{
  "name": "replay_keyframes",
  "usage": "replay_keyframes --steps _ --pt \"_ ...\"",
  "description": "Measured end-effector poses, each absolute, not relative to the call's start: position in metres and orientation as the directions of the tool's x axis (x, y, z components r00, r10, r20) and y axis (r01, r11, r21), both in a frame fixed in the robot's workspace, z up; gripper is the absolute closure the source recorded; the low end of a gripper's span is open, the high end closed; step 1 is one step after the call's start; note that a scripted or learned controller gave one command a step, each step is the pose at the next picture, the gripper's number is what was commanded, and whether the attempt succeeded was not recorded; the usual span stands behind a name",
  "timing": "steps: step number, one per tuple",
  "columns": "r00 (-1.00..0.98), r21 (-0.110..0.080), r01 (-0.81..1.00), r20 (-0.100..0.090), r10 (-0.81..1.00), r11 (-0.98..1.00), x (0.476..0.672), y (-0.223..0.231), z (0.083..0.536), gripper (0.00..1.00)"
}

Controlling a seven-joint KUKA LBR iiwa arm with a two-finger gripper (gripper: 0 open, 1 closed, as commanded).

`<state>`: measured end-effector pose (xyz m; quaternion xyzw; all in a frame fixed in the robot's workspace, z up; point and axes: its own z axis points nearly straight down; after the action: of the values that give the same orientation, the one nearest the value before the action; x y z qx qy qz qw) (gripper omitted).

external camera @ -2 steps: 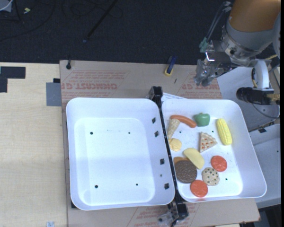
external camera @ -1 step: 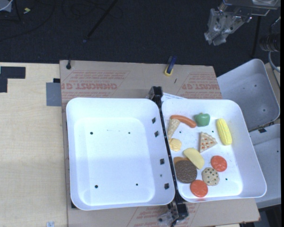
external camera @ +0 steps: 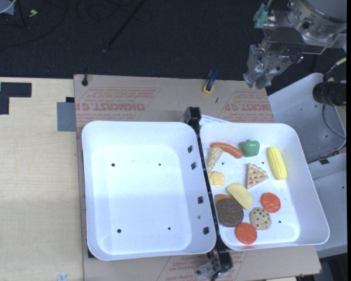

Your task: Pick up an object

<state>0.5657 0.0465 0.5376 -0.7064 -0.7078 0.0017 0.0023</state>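
Two white bins (external camera: 316, 174) are sitting side by side, toy food (external camera: 245, 186) lying in the right one. High above, the gripper (external camera: 258, 75) is hanging with nothing between its fingers; their spread is unclear.

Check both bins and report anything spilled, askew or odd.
Nothing stands out. The toy food, such as the corn cob, pizza slice and dark cookie, lies loosely inside the right bin; none has spilled over its rim.
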Motion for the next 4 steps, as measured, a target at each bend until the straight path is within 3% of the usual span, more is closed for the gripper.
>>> replay_keyframes --steps 1,4 --pt "-0.001 -0.004 1.0 0.0 1.0 0.001 0.55 0.061 0.537 1.0" --pt "0.002 -0.002 1.0 -0.001 1.0 -0.002 0.605 -0.008 0.537 1.0"
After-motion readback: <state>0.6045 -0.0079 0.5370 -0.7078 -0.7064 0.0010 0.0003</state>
